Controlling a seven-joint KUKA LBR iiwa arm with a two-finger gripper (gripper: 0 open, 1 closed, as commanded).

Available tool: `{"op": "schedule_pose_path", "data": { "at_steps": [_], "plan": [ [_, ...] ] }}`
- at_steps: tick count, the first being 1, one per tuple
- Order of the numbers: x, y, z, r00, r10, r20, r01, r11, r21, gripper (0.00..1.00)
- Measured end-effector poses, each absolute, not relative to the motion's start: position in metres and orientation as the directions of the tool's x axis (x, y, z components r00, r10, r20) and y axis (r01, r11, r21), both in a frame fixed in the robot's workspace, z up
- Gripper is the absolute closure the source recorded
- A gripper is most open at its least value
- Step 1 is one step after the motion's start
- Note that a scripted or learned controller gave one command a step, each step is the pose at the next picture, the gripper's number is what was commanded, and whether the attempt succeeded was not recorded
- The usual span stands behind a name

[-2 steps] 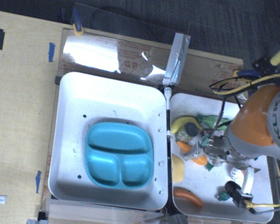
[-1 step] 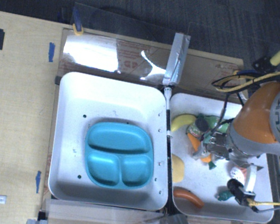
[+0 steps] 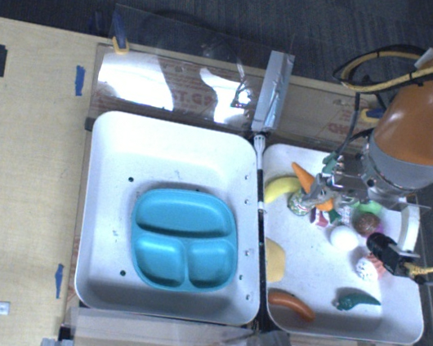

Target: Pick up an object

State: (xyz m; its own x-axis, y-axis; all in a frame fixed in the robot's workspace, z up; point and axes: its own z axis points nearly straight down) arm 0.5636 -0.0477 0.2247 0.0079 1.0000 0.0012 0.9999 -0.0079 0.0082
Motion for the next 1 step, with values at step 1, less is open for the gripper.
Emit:
{"op": "schedule_pose_path", "data": {
  "at_steps": [1],
  "plan": [
    [0.5877,-0.0913,0.2019,-0.112,0.994,-0.002,0.994,0.112,0.002,1.00]
  ]
}}
